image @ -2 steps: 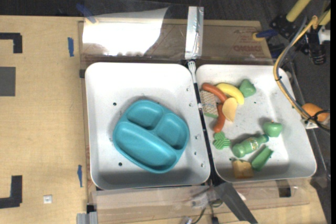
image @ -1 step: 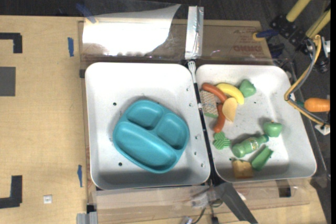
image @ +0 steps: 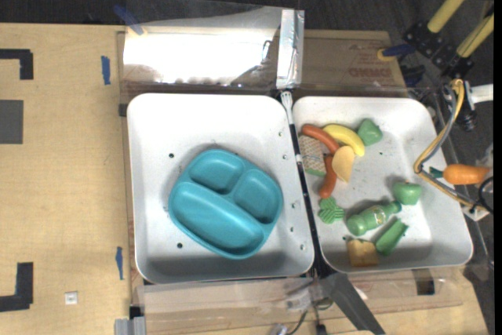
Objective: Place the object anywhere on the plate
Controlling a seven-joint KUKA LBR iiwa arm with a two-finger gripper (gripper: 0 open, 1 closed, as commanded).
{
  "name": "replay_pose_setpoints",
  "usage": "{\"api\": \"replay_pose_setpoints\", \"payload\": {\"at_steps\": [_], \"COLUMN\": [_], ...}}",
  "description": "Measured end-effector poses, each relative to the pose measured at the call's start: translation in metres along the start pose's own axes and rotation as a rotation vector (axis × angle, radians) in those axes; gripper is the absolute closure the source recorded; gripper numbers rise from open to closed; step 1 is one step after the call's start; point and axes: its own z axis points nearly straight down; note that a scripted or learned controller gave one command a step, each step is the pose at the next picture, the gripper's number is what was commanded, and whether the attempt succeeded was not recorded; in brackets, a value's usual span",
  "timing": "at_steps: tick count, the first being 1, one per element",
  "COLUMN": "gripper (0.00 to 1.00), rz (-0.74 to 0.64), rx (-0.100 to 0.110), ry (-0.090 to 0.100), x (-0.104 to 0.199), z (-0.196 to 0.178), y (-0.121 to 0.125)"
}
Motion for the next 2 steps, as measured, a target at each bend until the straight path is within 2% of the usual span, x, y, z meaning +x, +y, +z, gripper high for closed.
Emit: {"api": "replay_pose_setpoints", "payload": {"at_steps": [1,2], "gripper": [1.0,1.0], "rz": [0.164,0.502], "rx": [-0.001,0.0], "ry": [-0.002,0.0], "x": [-0.004,0.079], "z": [0.043,0.082], "y": [0.002,-0.016]}}
